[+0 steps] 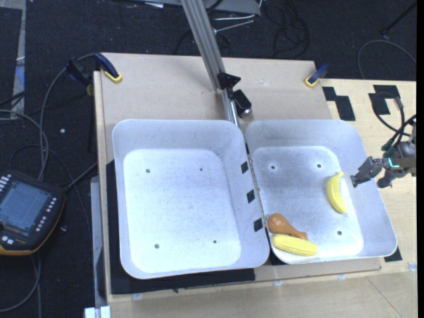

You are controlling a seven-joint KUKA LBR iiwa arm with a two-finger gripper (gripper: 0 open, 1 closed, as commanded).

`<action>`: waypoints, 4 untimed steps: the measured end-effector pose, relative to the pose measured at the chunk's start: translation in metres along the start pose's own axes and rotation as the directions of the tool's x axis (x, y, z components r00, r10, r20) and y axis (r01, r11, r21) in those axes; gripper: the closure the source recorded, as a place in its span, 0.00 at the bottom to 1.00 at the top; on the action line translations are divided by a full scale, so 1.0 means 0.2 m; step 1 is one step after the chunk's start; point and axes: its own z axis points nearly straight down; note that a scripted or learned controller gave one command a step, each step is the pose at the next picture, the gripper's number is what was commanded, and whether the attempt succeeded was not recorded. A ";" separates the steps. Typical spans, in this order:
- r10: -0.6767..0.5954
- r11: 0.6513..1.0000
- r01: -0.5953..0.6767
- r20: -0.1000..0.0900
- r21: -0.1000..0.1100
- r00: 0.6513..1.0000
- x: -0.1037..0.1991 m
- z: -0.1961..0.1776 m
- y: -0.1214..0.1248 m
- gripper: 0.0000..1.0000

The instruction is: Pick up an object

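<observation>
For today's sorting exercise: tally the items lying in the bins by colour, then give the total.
Yellow: 2, the banana and the corn cob, both in the right bin
Orange-brown: 1, a pear-shaped piece touching the corn cob
Total: 3

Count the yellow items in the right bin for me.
2. A banana lies near the right wall, close to the tool. A corn cob lies at the front edge, beside an orange piece.
</observation>
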 end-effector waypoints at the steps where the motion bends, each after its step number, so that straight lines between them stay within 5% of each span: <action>1: 0.000 1.000 0.000 0.000 0.000 1.000 0.00 0.00 0.00 0.00; 4: 0.000 1.000 0.000 -0.001 0.001 1.000 0.03 0.67 -0.03 0.00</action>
